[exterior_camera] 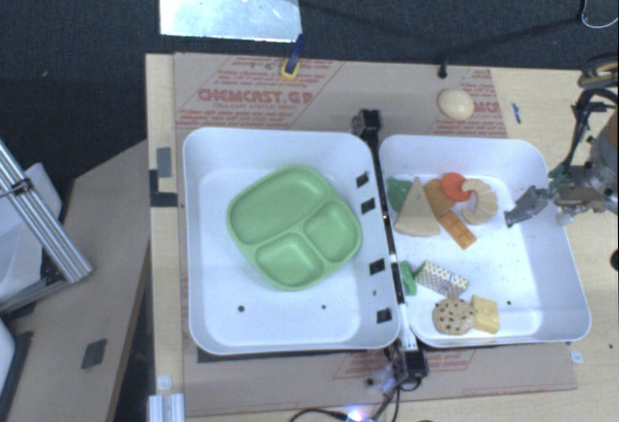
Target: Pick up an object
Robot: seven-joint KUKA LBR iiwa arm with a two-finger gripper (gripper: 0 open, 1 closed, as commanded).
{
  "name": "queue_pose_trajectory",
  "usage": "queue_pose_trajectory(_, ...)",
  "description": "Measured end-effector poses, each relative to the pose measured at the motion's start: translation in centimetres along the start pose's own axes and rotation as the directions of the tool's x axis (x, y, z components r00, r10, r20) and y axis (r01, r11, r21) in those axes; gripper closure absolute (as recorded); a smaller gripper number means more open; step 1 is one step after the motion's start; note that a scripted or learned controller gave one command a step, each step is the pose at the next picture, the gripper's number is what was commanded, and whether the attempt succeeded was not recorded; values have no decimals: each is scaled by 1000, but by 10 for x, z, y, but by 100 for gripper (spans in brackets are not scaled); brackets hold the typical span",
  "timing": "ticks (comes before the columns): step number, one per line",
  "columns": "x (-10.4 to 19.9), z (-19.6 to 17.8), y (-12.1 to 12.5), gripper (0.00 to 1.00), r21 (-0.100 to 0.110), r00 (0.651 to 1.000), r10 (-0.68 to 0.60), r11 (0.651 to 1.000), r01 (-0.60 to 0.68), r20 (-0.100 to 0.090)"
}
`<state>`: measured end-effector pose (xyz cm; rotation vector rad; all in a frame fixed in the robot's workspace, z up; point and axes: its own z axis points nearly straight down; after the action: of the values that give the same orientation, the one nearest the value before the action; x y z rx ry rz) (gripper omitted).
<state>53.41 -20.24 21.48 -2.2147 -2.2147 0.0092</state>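
Note:
The right bin (542,256) holds several toy food pieces. A tan wedge (417,212), an orange stick (452,218), a red piece (453,185) and a pale ring piece (480,202) lie clustered at its back left. A cookie (451,316), a yellow block (485,314) and a speckled piece (442,278) lie near its front edge. My gripper (527,206) hangs over the right side of this bin, just right of the ring piece and apart from it. I see nothing held in it.
The left bin (218,314) holds a green divided plate (294,226). A pale egg-shaped object (456,104) rests on the bench behind the right bin. A black divider with clips (382,236) runs between the bins.

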Motion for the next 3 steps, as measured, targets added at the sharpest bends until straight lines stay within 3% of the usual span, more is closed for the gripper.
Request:
queue_pose_trajectory(1, 1, -7, 3, 0, -12, 1000, -4, 1000, 4, 3)
queue_pose_trajectory(3, -2, 111, 4, 0, -9, 1000, -1, 1000, 1, 2)
